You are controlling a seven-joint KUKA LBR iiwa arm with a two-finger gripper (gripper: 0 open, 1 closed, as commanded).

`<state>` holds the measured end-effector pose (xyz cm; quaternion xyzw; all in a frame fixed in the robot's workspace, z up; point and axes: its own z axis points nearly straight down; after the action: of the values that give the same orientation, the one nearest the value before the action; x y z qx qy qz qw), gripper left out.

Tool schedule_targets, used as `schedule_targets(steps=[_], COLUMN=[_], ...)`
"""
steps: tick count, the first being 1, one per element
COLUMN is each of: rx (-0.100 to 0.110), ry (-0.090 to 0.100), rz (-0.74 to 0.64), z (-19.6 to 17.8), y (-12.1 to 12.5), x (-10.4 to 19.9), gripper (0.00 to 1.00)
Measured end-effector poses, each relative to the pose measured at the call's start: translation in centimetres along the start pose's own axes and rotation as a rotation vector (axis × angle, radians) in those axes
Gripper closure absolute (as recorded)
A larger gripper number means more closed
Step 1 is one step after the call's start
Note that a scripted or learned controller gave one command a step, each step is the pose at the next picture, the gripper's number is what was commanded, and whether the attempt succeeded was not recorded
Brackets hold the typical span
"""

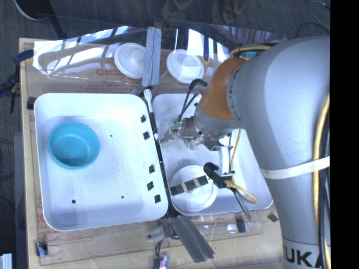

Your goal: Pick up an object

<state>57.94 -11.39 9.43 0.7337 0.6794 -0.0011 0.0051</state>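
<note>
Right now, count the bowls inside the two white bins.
2. A blue bowl sits in the left bin; a white bowl sits in the right bin's near end. The arm may hide others.

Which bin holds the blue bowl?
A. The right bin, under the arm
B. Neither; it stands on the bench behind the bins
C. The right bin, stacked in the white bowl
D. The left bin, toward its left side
D. The blue bowl sits on the floor of the left bin, toward its left side, well apart from the arm over the right bin.
</note>
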Motion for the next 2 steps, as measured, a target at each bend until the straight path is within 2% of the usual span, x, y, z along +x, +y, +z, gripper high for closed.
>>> schedule_targets(steps=[1, 2], rx=[0.007, 0.008], ry=[0.009, 0.01], rz=[-0.042, 0.017], z=[-8.4, 0.3], y=[-3.1, -6.2], x=[-4.4, -4.6], gripper=[0.0, 0.0])
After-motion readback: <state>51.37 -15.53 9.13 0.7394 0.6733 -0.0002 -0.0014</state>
